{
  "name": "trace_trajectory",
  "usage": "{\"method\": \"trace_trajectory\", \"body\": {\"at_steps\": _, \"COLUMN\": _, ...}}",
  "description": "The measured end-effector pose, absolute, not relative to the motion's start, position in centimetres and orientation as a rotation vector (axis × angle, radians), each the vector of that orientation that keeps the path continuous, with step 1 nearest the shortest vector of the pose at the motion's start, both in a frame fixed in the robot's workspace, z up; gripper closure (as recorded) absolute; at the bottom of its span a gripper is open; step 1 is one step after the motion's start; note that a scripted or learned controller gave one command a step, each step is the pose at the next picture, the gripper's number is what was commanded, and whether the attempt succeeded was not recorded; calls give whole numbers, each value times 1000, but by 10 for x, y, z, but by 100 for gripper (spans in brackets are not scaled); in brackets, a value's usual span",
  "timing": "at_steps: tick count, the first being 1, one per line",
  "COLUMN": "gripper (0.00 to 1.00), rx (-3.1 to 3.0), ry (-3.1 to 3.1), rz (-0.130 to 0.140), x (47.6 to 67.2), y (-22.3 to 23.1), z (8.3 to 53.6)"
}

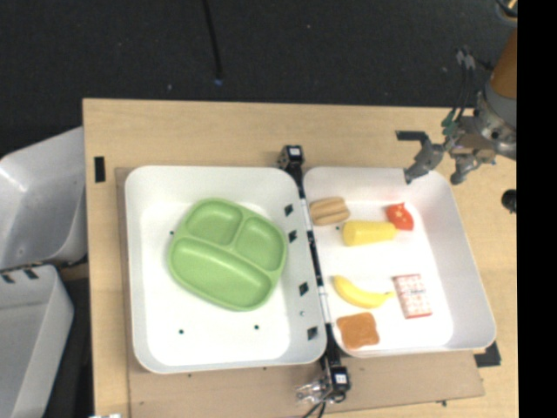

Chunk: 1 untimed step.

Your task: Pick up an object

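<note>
Setting: a robotics lab or test cell. Evidence was a plywood bench (218,129) on dark flooring, two white bins (139,259) clipped side by side, toy food items laid out as specimens, loose cabling (209,29), and a mounted robot arm (496,103)

1. The surface (200,133) looks like pale, matt wood.
2. Both bins, the left bin (144,320) and the right bin (466,303), look like smooth white plastic with a slight sheen.
3. The green divided plate (228,253) looks like smooth matt plastic.
4. At 12 o'clock from the right bin's centre, the yellow block (368,232) looks smooth and plasticky.
5. The gripper (439,169) looks like dull grey metal.
</note>
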State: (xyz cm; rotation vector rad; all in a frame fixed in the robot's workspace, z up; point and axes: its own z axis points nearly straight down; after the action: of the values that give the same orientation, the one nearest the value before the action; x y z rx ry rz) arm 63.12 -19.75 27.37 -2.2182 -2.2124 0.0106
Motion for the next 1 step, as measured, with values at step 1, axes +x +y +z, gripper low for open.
{"method": "trace_trajectory", "body": {"at_steps": 1, "gripper": 0, "rx": -2223, "ry": -2223, "rz": -2, "x": 633, "y": -197, "z": 282}}
